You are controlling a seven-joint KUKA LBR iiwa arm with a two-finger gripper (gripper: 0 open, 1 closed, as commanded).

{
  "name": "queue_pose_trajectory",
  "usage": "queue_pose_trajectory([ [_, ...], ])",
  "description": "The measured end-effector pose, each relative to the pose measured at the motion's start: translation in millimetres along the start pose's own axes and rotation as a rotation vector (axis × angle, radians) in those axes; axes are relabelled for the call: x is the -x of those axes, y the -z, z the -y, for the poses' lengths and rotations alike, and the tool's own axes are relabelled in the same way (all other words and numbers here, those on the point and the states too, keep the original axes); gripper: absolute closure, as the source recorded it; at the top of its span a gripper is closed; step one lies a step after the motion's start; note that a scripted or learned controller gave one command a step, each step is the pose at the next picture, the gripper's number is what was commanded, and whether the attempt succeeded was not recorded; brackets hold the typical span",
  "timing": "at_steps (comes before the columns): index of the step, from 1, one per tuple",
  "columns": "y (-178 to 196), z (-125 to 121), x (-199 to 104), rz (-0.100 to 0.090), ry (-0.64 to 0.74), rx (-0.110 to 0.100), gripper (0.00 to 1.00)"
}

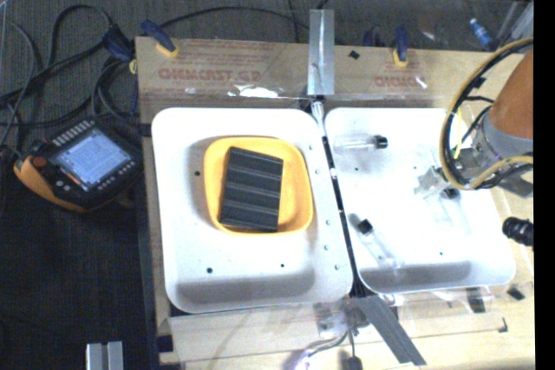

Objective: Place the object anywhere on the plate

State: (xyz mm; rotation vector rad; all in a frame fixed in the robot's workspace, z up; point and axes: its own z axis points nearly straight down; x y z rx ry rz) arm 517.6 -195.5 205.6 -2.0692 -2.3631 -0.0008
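dark ribbed block [252,187], rectangular with lengthwise grooves, lying flat on the yellow plate [301,197] and covering most of its middle; the block's long axis runs roughly up and down the view, slightly tilted. plate resting on the floor of the left white bin [178,249], about centred in it. right white bin [481,260] just beside the left one, their rims touching along the middle; it bears two small clear items with dark ends, one [360,142] near its upper left corner and one [375,242] near its lower left edge. gripper [438,184] over the right part of the right bin, well apart from block and plate; whether its jaws are open or closed cannot be told. grey arm with orange band [525,100] entering from the right, looped with yellow and black cables [457,121]. handheld pendant [81,165] with a lit screen lies on the dark floor left of the bench.
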Motion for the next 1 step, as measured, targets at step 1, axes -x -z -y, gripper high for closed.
queue_pose_trajectory([
  [1,0.0,0.0,-0.1,0.0,0.0,0.0,0.0],
])
